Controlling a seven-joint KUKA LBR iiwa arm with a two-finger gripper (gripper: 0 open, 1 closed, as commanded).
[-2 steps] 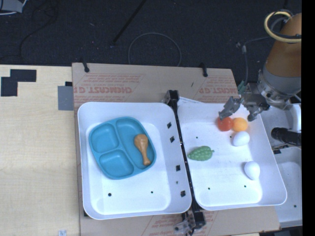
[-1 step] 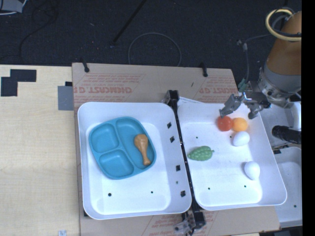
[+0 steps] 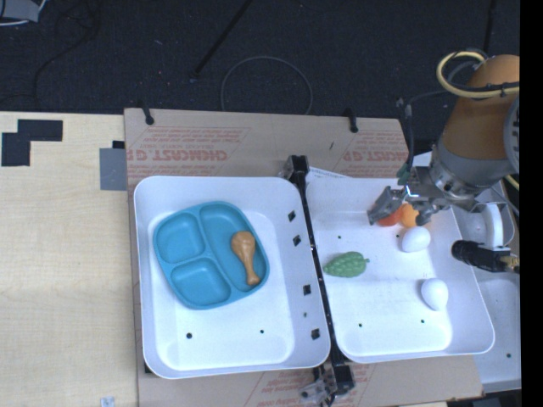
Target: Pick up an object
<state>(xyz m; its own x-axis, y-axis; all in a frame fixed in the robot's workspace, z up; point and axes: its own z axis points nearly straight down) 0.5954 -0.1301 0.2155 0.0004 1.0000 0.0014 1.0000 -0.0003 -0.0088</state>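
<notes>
Eggs lie nearest in the right bin (image 3: 475, 346): one egg (image 3: 434, 294) by its front right corner, another egg (image 3: 415, 240) farther back beside a green pickle-like toy (image 3: 345, 264). Beyond, the tool (image 3: 399, 210) sits over an orange object (image 3: 404, 216), probably to grab it; whether it grips, I cannot tell.

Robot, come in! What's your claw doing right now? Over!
Claw down in right bin, at orange thing. Grip unclear. White egg close beside.
</notes>
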